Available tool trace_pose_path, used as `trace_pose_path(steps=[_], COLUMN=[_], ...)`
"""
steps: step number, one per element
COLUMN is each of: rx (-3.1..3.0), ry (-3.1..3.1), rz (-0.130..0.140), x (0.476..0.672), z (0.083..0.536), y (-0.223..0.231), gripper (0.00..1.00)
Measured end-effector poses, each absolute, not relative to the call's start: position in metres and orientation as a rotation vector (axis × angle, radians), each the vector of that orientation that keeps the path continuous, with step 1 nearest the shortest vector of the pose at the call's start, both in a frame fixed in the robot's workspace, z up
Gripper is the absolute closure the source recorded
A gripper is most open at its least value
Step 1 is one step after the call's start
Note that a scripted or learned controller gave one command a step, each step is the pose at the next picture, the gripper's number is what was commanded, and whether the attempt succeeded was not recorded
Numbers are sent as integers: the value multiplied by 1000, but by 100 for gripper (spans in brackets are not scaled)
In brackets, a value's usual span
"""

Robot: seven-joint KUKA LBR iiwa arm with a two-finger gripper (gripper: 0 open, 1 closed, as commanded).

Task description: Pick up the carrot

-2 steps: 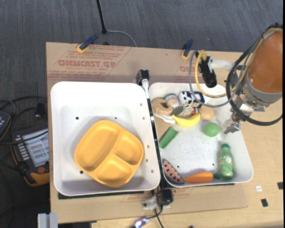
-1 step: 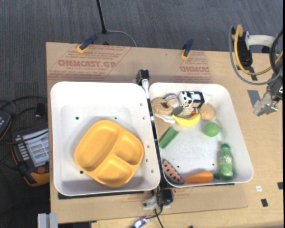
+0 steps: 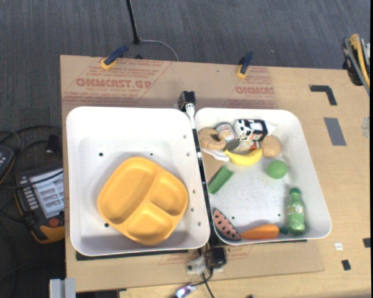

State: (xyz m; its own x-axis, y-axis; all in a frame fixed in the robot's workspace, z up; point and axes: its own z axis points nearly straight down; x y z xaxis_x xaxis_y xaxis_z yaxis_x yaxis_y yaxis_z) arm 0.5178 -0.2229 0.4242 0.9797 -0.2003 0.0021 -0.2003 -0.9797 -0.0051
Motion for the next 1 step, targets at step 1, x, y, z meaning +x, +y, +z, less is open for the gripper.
trace_pose_path(steps=[1], rx=[-3114], ry=[315], rz=[-12], x=[519], z=[434], y=[-221], gripper=[100])
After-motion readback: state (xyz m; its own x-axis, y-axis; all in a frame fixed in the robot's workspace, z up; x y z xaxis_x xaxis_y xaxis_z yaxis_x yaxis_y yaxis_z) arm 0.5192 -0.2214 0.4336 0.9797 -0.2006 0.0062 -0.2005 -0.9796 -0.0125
